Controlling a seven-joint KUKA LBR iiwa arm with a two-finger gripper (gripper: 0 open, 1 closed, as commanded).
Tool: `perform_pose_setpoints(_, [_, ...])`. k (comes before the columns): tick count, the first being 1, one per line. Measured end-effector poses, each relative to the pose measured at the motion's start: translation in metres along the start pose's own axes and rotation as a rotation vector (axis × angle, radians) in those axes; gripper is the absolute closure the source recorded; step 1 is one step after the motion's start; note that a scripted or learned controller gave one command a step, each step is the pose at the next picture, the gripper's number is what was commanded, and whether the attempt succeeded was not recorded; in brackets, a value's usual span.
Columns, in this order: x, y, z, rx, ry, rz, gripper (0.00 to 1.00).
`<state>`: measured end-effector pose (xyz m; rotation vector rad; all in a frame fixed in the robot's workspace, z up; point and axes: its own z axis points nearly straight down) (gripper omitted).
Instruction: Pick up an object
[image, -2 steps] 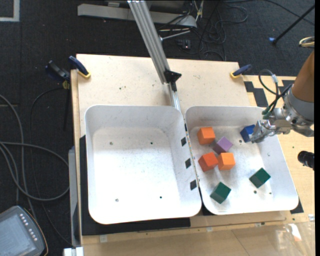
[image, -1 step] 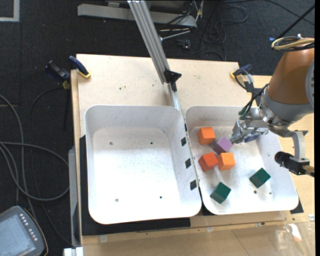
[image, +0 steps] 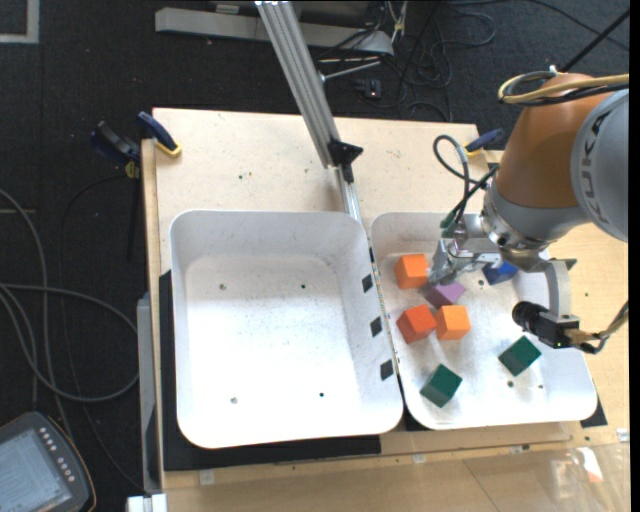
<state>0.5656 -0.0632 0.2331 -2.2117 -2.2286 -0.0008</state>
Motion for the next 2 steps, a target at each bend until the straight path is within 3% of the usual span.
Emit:
perform_pose_setpoints(1, [0.055,0.001,0.0,-0.001,0.001,-0.002,1.0])
perform_pose_setpoints(2, [0.106,0.018,-0.005,-0.003,0.0,-0.001,1.0])
